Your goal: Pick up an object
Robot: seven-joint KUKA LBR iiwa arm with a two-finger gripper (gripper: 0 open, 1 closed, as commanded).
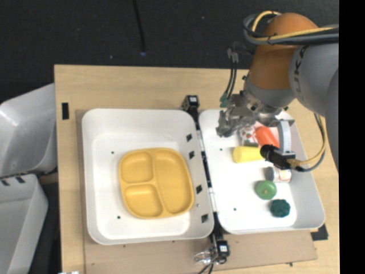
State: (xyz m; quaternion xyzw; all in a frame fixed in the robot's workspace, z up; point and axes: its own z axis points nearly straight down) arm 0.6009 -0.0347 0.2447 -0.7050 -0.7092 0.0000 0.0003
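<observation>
Tool hangs low over the right bin's upper left corner, and whether it grips anything cannot be told. Left of that bin, a yellow divided plate lies in the left bin. Inside the right bin, a yellow block, an orange piece, a green ball and a dark green lump lie apart from the tool.

Left bin: shallow, white, holds one yellow divided plate with three compartments, lying flat near the bin's centre, slightly rotated relative to the bin walls. Right bin: shallow, white, set just beside the left bin; the two rims meet along a seam with small black clips. Both bins rest on a light wooden bench top. Black clamp-like fitting at the far end of the seam; a similar fitting at the near end. White housing at left of bench. Dark floor beyond.
</observation>
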